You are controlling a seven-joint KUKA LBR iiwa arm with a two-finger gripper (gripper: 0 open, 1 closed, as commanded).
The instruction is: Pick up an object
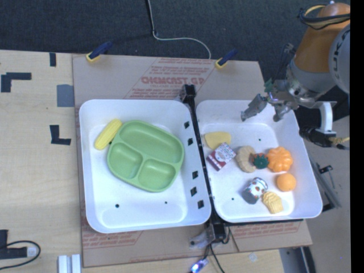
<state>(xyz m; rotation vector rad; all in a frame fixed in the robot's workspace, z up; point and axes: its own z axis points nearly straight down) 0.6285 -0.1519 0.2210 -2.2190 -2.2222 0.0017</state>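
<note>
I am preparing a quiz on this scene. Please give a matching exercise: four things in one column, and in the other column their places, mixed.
Things:
1. tray
2. corn
3. pumpkin
4. pincer

Places:
A. left bin, at the tray's upper left
B. right bin, near its right wall
C. over the right bin's upper right corner
D. middle of the left bin

Pairs: 1-D, 2-A, 3-B, 4-C

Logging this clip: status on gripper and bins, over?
Two-finger gripper open, holding nothing, above right white bin's far edge. Orange toy pumpkin and small toys untouched. Green divided plate in left bin.
</note>
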